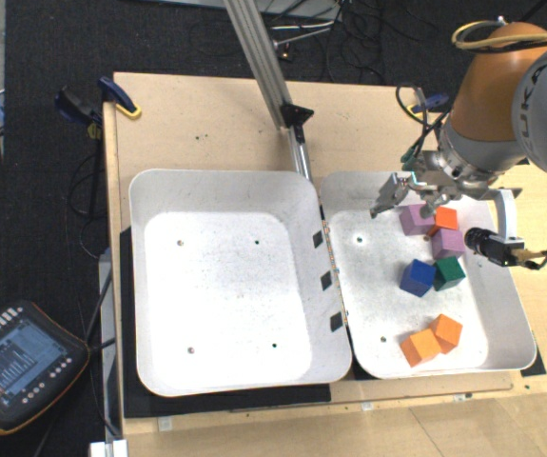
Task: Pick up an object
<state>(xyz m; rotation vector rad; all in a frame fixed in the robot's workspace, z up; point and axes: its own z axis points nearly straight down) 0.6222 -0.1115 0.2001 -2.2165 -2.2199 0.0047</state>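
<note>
Right, from my remote seat I see the gripper (pixel 408 196) hanging over the upper part of the right bin (pixel 368 350), at the top end of the cluster of blocks. I judge it is lined up there because the upper purple block (pixel 414 220) is the nearest target, just beside it; whether the jaws are spread or pressed together I cannot tell, and nothing shows pinched between them.

All the candidates lie bunched on the right side of that bin, which makes any pick crowded. My count: two purple blocks, the second (pixel 447 242) just below the first; three orange ones, a small one (pixel 446 219) between the purples and a touching pair (pixel 421 347) (pixel 447 332) lower down; one blue block (pixel 418 277); one green block (pixel 450 272) touching the blue. Seven in all. The left bin (pixel 149 255) sits beside it on the worktop (pixel 206 122).
</note>
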